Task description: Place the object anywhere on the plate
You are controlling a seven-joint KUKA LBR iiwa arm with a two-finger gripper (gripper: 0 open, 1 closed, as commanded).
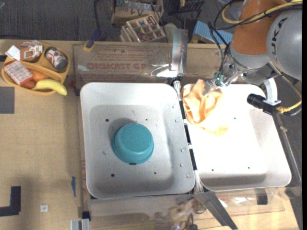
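Here, the grey arm [283, 28] with its orange band reaches in from the 2 o'clock corner of the camera view, and its claw [214, 84] sits at the upper left part of the right bin [268, 176]. The claw is pressed onto the top of a yellow-orange cloth [204, 108], which bunches up toward it; a fold of the fabric looks pinched between the fingers, though the tips are small and partly lost in the bright glare of the bin. The cloth hangs and spreads below the claw toward 7 o'clock, its lower edge touching or nearly touching the bin floor, just beside the wall shared with the left bin [96, 109].

In the left bin, a teal plate [134, 143], seen as a round upturned dish, rests near the middle of the floor, at 8 o'clock from the cloth and well apart from it.

Off at 10 o'clock on the bench [38, 152], an orange tray [14, 78] holds a banana [52, 86] and a few small packages. Behind the bins, at 12 o'clock, lies a long cardboard strip [120, 63] with clear plastic over it.
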